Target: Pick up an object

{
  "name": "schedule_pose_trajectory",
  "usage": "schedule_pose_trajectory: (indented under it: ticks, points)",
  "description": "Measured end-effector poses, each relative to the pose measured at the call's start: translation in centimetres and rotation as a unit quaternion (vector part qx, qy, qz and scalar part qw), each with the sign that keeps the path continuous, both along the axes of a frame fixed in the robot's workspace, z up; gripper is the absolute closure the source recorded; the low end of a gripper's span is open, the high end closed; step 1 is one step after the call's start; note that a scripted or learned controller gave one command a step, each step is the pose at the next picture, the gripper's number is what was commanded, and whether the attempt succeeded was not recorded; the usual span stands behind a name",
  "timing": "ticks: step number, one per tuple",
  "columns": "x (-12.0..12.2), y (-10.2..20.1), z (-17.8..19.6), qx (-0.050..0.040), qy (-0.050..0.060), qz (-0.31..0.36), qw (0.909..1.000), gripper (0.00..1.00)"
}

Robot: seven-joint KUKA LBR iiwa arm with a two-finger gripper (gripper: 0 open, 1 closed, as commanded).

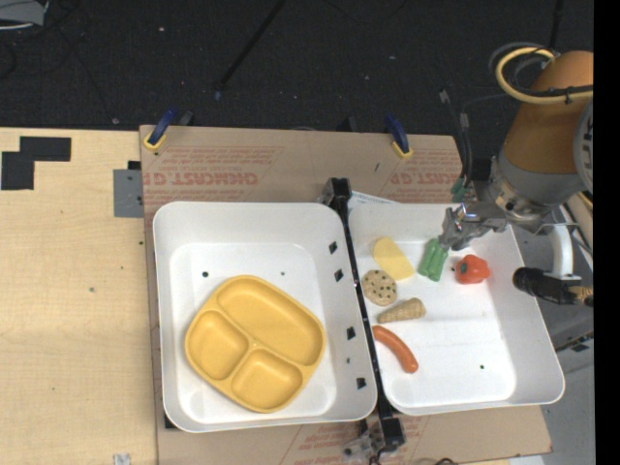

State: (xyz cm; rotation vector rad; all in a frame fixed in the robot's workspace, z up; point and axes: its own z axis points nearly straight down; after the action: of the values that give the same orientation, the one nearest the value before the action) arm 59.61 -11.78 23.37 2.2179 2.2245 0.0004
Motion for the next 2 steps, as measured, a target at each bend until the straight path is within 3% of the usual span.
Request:
schedule_pose_trajectory:
  ticks: [2]
  points:
    - [0.5, 10.4, 0.2, 0.0001, 0.0, 0.0, 1.0, 1.0]
